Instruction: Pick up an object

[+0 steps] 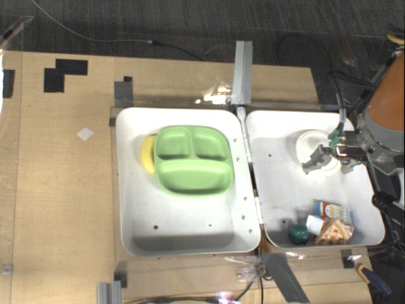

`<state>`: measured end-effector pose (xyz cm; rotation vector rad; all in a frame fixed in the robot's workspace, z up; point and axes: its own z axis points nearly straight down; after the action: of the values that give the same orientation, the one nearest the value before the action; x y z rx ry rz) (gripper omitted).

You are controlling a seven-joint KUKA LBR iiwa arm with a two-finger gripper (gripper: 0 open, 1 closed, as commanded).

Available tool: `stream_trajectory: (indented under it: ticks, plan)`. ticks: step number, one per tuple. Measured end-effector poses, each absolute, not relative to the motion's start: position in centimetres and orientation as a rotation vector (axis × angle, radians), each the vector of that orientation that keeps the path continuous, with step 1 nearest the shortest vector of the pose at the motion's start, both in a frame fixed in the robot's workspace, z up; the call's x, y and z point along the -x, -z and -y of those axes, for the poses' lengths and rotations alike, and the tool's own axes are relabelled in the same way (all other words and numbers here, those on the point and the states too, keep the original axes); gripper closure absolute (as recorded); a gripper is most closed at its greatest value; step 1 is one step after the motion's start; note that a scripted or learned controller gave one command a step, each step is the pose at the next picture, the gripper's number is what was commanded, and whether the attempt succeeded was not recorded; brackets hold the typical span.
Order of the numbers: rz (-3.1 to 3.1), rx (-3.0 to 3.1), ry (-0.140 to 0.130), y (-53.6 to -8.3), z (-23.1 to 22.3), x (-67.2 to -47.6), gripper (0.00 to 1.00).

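Objects for picking (326, 223) cluster at your right bin's (278, 189) near edge. Your gripper (323, 158) reaches in from the right over a white cup (310, 143), fingers spread, gripping nothing. Bare floor lies between them.

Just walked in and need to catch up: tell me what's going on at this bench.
A grey robot arm with an orange band reaches in from the right over the right bin. Its gripper sits low beside a white round object near that bin's far side. Nothing shows between its fingers. At the bin's near edge lie a dark green ball and some colourful packets. The left bin holds a green divided plate with a yellow item tucked at its left edge.
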<state>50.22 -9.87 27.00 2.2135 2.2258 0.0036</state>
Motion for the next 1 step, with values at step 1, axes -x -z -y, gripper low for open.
stream_trajectory:
  ticks: [1]
  plan:
    - [-2.533,-1.854,-0.004,-18.45,3.64,-49.94,0.00]
